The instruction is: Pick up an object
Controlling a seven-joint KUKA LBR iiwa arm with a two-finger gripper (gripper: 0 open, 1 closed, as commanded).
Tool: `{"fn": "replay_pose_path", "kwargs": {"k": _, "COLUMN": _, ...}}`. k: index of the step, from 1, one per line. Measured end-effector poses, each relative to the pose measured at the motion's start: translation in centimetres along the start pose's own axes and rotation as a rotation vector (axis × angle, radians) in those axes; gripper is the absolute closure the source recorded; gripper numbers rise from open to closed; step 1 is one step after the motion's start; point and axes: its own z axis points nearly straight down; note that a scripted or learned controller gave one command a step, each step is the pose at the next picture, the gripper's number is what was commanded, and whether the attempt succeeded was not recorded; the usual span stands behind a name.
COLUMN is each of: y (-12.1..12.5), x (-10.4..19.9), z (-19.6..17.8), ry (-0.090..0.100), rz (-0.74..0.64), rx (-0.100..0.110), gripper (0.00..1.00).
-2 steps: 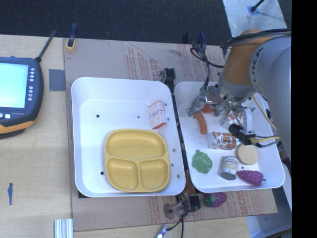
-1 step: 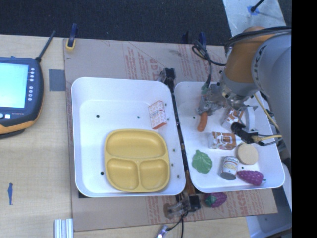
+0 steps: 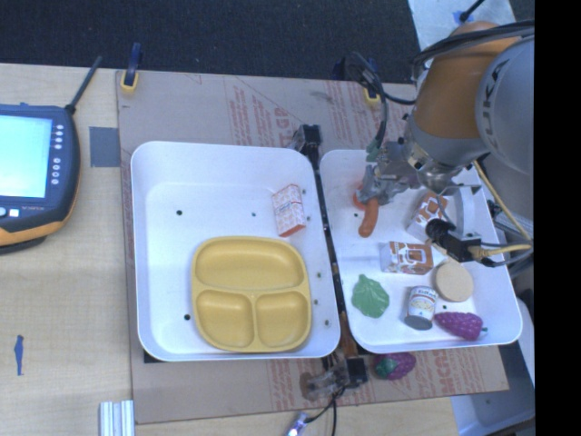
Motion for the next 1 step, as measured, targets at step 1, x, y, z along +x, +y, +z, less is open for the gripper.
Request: {"fn": "replay_pose_path", "kwargs": {"k": 1, "y": -10.47, "x": 3.80, "z": -5.03, "ry": 0.000, "rz": 0.000, "rx": 0.001, "gripper": 1.00}}
